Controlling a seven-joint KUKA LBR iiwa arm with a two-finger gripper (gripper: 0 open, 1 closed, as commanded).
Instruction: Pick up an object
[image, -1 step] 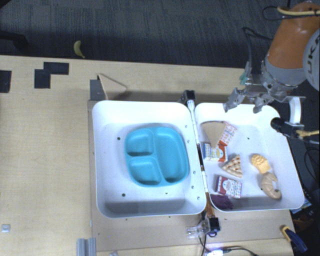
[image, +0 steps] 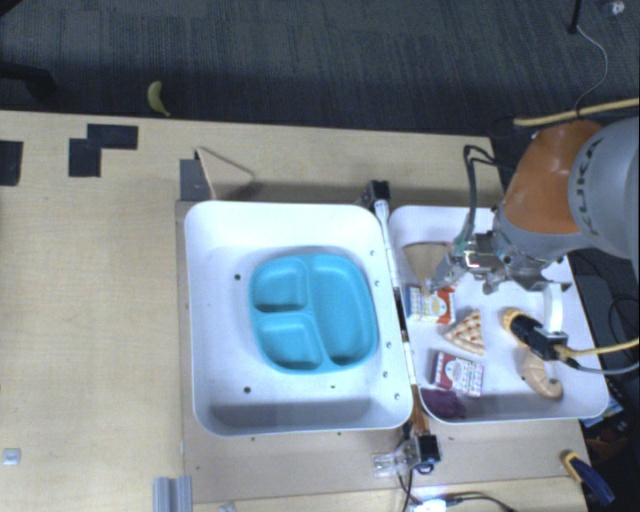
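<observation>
Leaned with arm (image: 560, 190) over right bin (image: 590, 405), well clear of left bin (image: 215, 330) and tray (image: 312, 310). Hovered with gripper (image: 468, 262) near packet (image: 430, 302) and wedge (image: 466, 332); could not tell its grip. Probably needed centring over one item before descent.

Single fixed overhead view, looking down at a slant on the bench (image: 90, 330) from far enough to take in both white bins whole: the left bin (image: 215, 300) sits near the frame's centre and the right bin (image: 590, 395) toward its right side. The dark floor (image: 300, 50) crosses the top of the frame beyond the bench's far edge, and the arm (image: 560, 190) enters from the right.
</observation>
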